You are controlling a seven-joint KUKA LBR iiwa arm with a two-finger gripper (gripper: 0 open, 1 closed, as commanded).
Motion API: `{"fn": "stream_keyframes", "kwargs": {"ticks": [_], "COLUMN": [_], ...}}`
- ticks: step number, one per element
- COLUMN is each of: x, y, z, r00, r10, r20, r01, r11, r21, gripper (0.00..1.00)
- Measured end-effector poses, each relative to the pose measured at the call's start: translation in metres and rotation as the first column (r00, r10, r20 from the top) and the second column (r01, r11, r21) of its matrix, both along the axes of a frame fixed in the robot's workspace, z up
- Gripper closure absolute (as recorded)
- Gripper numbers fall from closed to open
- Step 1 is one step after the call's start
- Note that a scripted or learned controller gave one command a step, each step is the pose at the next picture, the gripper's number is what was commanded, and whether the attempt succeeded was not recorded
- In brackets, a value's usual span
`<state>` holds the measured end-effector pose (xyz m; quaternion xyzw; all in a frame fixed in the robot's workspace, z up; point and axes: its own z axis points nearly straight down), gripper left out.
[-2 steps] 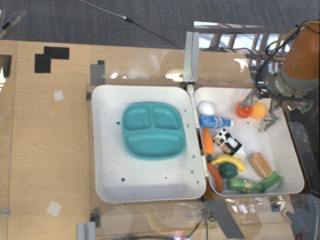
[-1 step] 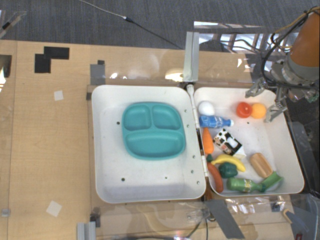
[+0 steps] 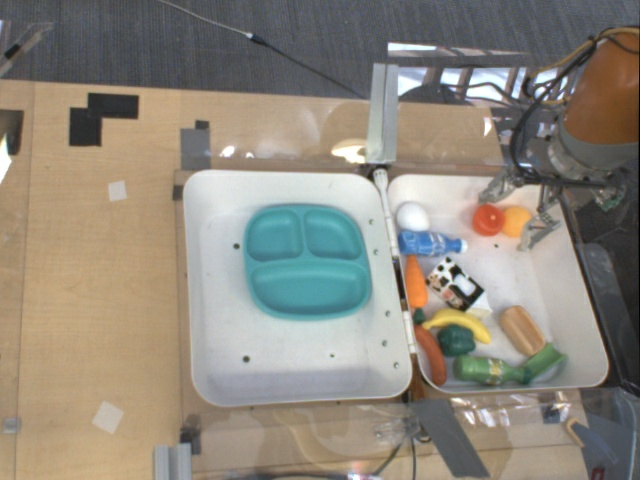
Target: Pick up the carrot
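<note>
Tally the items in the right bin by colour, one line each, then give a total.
Orange: 3, carrot, tomato-like ball, orange fruit
White: 1, egg
Blue: 1, bottle
Black-and-white: 1, patterned block
Yellow: 1, banana
Green: 2, round vegetable, long vegetable
Red: 1, chili
Tan: 1, bread roll
Total: 11

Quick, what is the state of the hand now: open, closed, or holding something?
Hand: open, its two fingers spread apart above the right bin, holding nothing; the carrot lies apart by the divider.

A teal divided plate is lying in the left bin; a banana, white egg and small bottle are sitting in the right bin.
</note>
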<state>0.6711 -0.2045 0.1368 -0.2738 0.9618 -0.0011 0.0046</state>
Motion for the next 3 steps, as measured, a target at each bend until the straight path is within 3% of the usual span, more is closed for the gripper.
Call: {"fn": "stream_keyframes", "kwargs": {"ticks": [1, 2, 3], "x": [0.002, 0.005, 0.009], "y": [-0.001, -0.004, -0.004], "z": [-0.023, -0.038, -0.021], "r00": [0.991, 0.896, 0.897], "r10": [0.134, 0.443, 0.44], "r20": [0.008, 0.015, 0.029], "r01": [-0.134, -0.442, -0.44], "r11": [0.991, 0.897, 0.898], "r21": [-0.006, -0.021, -0.028], "gripper": [0.0, 0.0, 1.0]}}
